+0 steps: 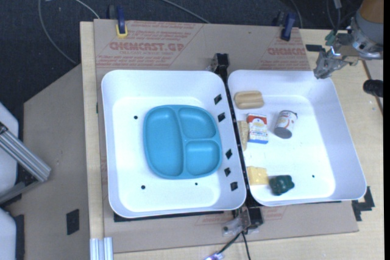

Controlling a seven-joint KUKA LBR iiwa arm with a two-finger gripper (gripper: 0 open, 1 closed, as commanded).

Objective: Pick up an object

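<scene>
The right bin holds a tan bread-like block at its upper left, a small red, white and blue box, a grey tin can lying beside the box, a yellow block and a dark green object near the front edge. My gripper hangs at the upper right, above the far right corner of the right bin, well apart from all of these objects. Nothing shows between its fingertips.
The left bin holds a blue divided tray. Black clips run along the divider between the bins. Blue clamps pin the cardboard base at the back. Cables lie on the dark floor beyond.
</scene>
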